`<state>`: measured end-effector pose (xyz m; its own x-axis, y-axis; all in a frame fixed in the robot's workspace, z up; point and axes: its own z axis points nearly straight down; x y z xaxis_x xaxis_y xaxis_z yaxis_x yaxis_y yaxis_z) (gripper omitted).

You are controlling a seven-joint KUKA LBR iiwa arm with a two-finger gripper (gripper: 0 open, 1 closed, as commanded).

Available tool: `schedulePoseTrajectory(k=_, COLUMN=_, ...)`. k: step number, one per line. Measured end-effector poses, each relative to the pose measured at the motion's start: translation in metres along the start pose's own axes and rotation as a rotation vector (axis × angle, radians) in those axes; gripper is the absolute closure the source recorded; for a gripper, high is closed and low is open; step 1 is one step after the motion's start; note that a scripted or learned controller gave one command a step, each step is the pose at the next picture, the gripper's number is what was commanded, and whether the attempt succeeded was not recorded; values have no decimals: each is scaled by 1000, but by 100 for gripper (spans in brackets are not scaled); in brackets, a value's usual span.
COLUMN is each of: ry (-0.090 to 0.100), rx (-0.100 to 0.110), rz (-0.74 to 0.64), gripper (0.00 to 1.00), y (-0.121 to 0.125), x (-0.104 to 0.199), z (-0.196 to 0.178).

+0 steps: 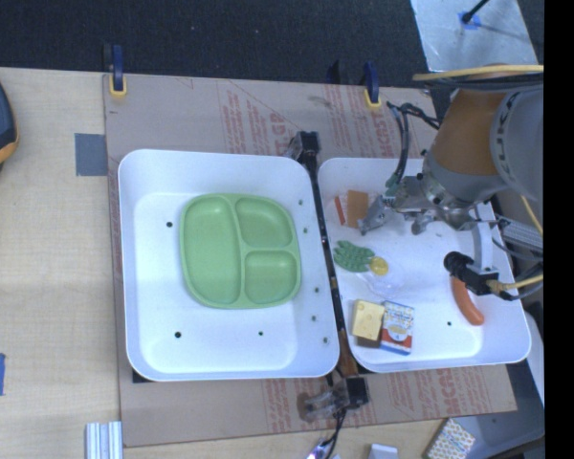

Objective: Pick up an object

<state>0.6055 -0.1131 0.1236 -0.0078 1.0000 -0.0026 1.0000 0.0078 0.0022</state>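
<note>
My gripper hangs over the back of the right bin, its two grey fingers spread apart and open with nothing between them. Just left of it lies a small brown-orange block. In front of it sit a green leafy toy and a small yellow piece. Near the bin's front edge are a yellow block and a small printed carton, side by side. An orange sausage-like toy lies at the right side.
The left bin holds a green divided plate. A black clamp sits between the bins at the back. The arm's grey and orange body covers the right bin's back right corner.
</note>
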Motion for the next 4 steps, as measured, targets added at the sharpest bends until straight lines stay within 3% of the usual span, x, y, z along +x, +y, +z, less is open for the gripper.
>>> schedulePoseTrajectory(k=1, ry=3, rx=2, rz=-1, gripper=0, y=41, x=11, z=27)
schedulePoseTrajectory(k=2, ry=2, rx=-4, rz=2, gripper=0, y=54, x=17, z=25)
schedulePoseTrajectory(k=3, ry=2, rx=6, rz=0, gripper=100, y=51, x=17, z=21)
schedulePoseTrajectory(k=4, ry=5, rx=9, rz=1, gripper=100, y=-43, x=64, z=-72)
